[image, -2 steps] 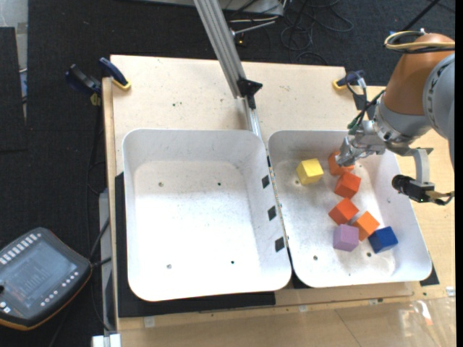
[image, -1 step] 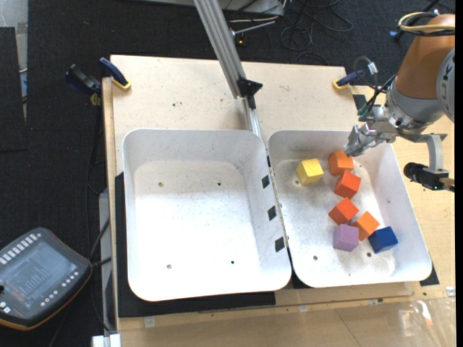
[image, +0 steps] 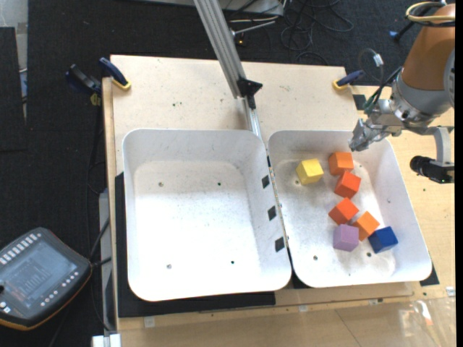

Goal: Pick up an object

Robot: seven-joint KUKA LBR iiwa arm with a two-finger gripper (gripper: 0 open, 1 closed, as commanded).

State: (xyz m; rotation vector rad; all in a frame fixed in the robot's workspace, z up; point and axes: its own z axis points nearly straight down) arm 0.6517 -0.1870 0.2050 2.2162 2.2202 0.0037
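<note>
Orange cube (image: 341, 163) sits just below the fingers (image: 359, 142), in the right bin (image: 409, 215) with the other blocks. Whether the fingers are spread, I cannot tell. Judged an approach step; next calls for lowering onto it.

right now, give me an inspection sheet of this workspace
surface: bench bearing two white bins, left bin and right bin
job's things: right bin holds a yellow cube, four orange cubes, a purple cube, a blue cube
clutter: clamps at the bench's back corners
hand: hand above the right bin's back edge, near the orange cubes, nothing visibly held
cables: black cables on the floor behind
surroundings: pendant front left
</note>
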